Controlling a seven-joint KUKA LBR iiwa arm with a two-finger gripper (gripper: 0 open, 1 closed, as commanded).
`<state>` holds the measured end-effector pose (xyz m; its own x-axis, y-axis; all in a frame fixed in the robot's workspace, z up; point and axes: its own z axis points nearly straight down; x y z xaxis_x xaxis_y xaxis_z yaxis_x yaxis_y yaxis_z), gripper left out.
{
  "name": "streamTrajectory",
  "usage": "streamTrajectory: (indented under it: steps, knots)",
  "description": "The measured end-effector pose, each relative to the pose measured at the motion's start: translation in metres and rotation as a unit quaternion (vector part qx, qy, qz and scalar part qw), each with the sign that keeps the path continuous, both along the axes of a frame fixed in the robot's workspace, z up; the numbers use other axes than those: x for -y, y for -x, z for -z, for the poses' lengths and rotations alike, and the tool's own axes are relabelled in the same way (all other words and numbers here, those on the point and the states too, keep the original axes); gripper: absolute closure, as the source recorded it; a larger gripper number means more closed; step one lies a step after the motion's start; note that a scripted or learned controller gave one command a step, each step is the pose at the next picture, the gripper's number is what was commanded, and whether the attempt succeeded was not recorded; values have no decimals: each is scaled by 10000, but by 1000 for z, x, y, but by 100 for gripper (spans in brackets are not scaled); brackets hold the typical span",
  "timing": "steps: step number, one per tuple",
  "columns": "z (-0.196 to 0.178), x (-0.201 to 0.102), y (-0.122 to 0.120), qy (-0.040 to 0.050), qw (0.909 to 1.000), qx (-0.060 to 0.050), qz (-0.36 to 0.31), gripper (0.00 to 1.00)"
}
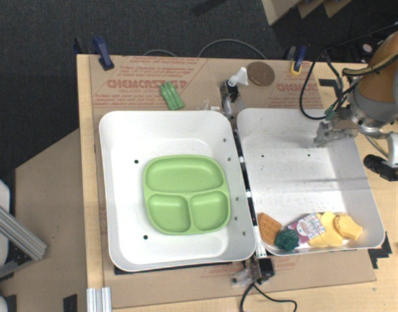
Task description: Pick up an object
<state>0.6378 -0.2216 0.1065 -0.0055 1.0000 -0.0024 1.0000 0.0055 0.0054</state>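
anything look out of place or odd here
A green clip lies on the bench behind the left bin, outside both bins. The toys are all bunched in the right bin's near corner.

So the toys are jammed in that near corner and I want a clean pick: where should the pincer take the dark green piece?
Probably from straight above, on the dark green piece's top, closing across its lumpy body. It sits against the bin wall, between the waffle-like piece and the pink-white packet, so side approaches look blocked.
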Motion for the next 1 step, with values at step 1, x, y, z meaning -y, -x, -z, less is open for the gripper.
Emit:
streamTrajectory:
  steps: [1]
  knots:
    - [-10,0,-1,13,10000,17,-4,100]
